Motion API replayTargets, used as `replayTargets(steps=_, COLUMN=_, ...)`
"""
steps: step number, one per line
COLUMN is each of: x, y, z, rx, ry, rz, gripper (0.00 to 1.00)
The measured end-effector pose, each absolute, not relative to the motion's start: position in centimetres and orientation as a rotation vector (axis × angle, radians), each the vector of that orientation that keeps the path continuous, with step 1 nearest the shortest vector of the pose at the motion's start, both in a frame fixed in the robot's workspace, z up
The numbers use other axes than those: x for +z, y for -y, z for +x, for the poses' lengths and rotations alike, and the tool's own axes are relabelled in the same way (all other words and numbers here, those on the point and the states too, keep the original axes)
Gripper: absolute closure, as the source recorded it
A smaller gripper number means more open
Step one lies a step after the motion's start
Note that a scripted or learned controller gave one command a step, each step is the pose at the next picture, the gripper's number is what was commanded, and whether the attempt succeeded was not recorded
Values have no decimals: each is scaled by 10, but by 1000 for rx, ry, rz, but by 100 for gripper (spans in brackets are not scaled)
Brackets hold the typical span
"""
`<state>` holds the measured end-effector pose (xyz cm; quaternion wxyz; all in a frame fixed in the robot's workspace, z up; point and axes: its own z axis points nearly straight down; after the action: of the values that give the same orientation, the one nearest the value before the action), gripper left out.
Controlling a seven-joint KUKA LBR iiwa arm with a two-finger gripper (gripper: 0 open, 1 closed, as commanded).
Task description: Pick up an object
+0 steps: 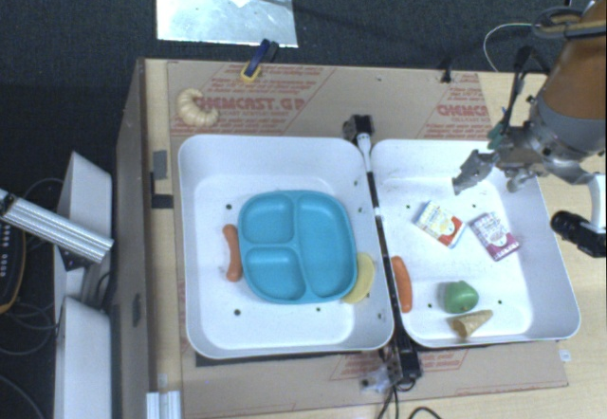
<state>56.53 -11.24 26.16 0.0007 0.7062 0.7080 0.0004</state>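
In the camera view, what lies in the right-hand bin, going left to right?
Orange sausage → white and yellow carton → green ball → waffle cone → red and white packet. The gripper hangs above the bin's far side.

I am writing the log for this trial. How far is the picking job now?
Done: nothing looks lifted; the two small packets, green ball, cone and orange sausage lie in the right bin. In hand: the gripper hangs above that bin's far side with nothing between its fingers. Left: descend, grasp, lift.
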Motion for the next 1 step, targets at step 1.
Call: replayTargets(steps=1, x=185, y=117, z=580, rx=-1, ry=-2223, rz=2220, gripper=0)
